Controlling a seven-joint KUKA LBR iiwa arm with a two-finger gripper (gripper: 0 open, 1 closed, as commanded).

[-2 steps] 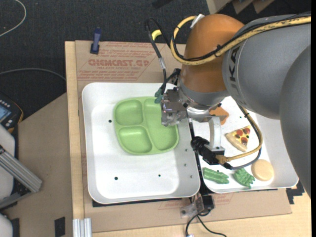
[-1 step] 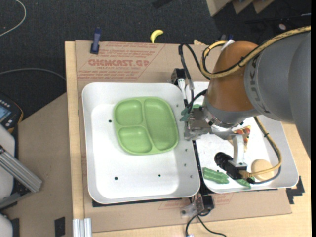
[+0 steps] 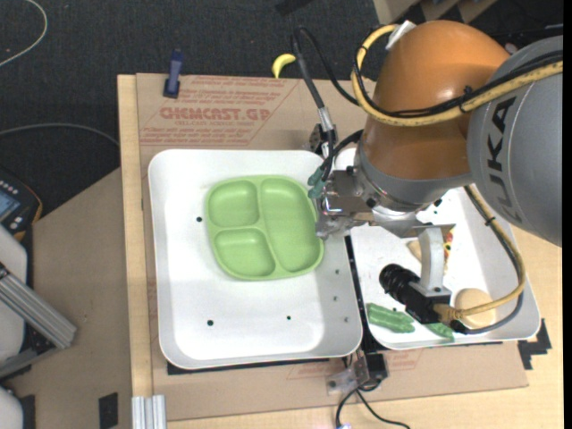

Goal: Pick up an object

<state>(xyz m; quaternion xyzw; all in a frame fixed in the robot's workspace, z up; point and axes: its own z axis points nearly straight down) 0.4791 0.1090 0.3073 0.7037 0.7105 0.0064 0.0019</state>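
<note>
The big grey and orange arm (image 3: 429, 123) is leaning low over the right bin (image 3: 500, 266), where small things like a green pod (image 3: 393, 318) are waiting to be picked, and it is hiding whether its tool is open or closed.

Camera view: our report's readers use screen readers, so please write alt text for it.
A grey robot arm with an orange band reaches over two shallow white bins. A light green divided plastic tray lies in the left bin; a green pea pod toy and other small items lie in the right.
</note>
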